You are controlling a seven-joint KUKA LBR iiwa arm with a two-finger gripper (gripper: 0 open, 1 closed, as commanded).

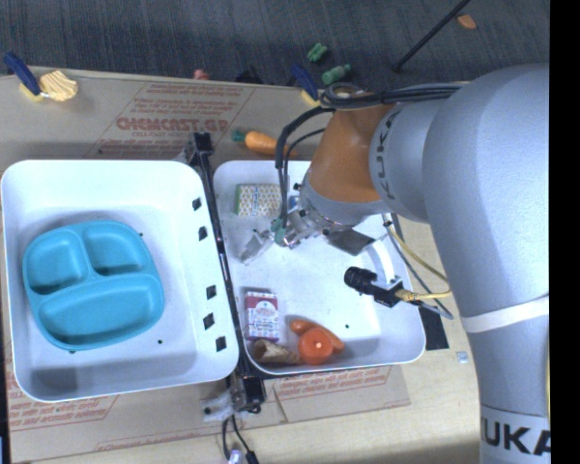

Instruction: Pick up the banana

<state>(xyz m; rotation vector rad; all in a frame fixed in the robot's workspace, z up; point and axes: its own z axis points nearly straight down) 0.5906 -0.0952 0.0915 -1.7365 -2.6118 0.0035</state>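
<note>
I count two shallow white bins, smooth plastic with rounded corners: the left bin (pixel 19 356) and the right bin (pixel 391 341), side by side on a sheet of printed brown cardboard (pixel 145 114).

In the left bin lies one blue tray (pixel 92 283), glossy and moulded into three rounded compartments.

My gripper (pixel 263 240) is low over the upper left part of the right bin, and from this angle I cannot tell whether it is open or closed. My grey arm (pixel 474 172) with its one orange band (pixel 343 158) covers the bin's upper right.

Just above the gripper sits one small square packet (pixel 258 199), green and white with a fine pattern. At the bin's lower left are one flat red-and-white box (pixel 262 315), one round orange fruit (pixel 318 344), and touching both, one dull tan-brown lump (pixel 273 354), which may be the banana; it is too small to be sure.

One orange carrot-like piece (pixel 261 143) lies on the cardboard just beyond the bin's upper rim.
</note>
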